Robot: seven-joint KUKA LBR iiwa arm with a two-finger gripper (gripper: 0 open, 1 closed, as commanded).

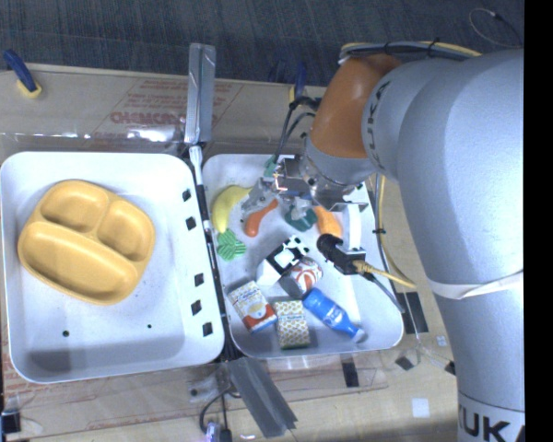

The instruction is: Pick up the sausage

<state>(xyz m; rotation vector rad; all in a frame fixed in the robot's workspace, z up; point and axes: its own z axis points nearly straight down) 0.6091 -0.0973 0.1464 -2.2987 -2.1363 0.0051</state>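
Note:
The sausage (pixel 259 216) is a short orange-red piece lying at a slant in the upper middle of the right bin (pixel 387 325). Its upper end reaches up toward the gripper (pixel 278 184), which hangs low over the bin's back part, just above and right of the sausage. From this view I cannot make out whether the sausage is between the gripper's tips. The grey arm with its orange band (pixel 350 99) comes in from the right and covers the bin's right rear corner.
Crowded round the sausage are a yellow fruit (pixel 225 205), a green toy (pixel 230 244), a teal piece (pixel 301 215), an orange piece (pixel 329 221), a black-and-white box (pixel 285 255), a can (pixel 306 275), a blue bottle (pixel 333 311) and a small carton (pixel 253 305). The left bin (pixel 166 330) holds a yellow sectioned dish (pixel 86 239).

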